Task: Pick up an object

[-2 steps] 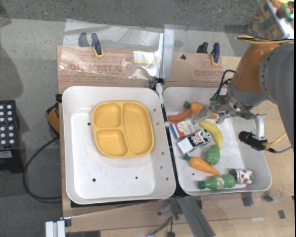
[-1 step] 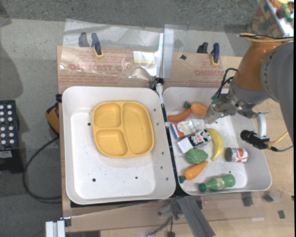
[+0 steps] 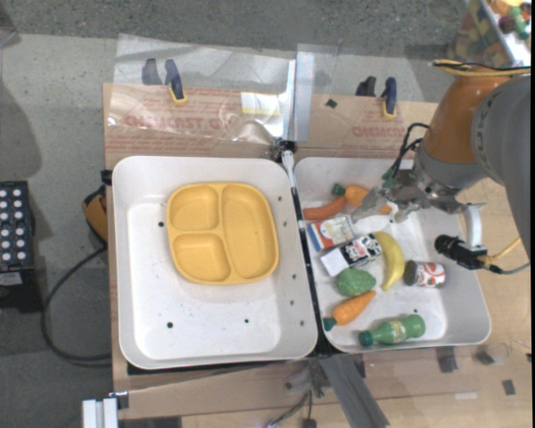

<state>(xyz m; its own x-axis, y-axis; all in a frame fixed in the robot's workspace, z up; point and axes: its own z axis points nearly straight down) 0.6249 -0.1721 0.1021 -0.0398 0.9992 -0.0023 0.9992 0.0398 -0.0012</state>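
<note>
Two white bins, left bin (image 3: 143,328) bare around yellow plate (image 3: 223,232), fingers (image 3: 385,196) state unclear, right bin (image 3: 468,324) crowded.

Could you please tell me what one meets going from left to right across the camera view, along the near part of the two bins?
Yellow divided plate → green leafy toy → banana → red and white can.

Tray (image 3: 223,232) in left bin (image 3: 143,328)

Grey speckled floor (image 3: 53,69) surrounds the wooden bench (image 3: 205,119). Clear plastic sheeting (image 3: 205,69) is held to its far edge by blue clamps (image 3: 173,80). A black cable (image 3: 62,292) loops at left.
</note>
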